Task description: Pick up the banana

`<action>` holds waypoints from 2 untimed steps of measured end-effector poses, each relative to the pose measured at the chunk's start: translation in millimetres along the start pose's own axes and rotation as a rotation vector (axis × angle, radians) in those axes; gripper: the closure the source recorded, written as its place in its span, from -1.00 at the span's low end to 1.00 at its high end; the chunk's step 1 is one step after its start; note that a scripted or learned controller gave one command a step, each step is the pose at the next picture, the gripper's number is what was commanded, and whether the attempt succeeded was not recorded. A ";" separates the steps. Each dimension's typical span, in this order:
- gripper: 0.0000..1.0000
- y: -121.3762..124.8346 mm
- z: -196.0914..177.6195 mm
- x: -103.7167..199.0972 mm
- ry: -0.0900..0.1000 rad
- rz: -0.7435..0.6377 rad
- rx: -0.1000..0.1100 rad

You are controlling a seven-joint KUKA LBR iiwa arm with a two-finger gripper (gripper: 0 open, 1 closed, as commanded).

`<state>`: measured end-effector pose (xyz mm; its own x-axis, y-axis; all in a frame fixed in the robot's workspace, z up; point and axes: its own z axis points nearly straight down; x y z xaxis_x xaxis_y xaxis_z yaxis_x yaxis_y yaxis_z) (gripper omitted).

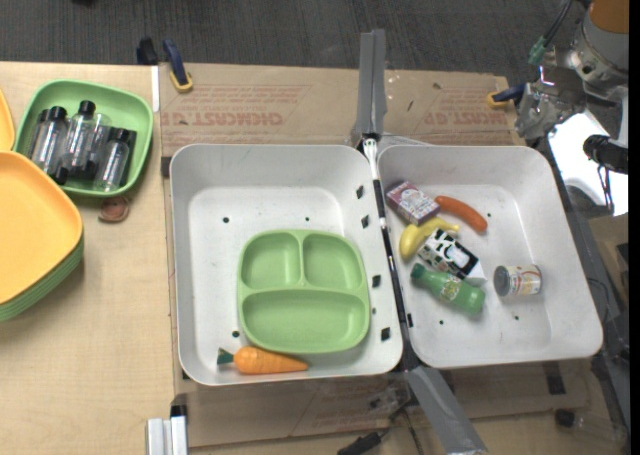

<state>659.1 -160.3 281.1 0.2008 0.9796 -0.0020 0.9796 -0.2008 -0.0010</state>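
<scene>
I see arm [600, 23] upper right, orange band near top edge, gripper [535, 113] hanging low, angled left.

We see a yellow banana [418, 237] beside an orange-red sausage shape [462, 211], a pink-and-white patterned box [411, 201], a green bottle [447, 289] and a black-and-white item [452, 256], all in the right white bin [560, 333]. The left white bin [200, 243] holds a pale green 3-section plate [303, 291] and an orange carrot [265, 362] with a green top.
</scene>
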 end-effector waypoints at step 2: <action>1.00 -1.2 167.1 2.4 0.001 0.125 0.001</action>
<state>658.2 -158.0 114.0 0.3209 0.9471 -0.0011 0.9471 -0.3209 -0.0019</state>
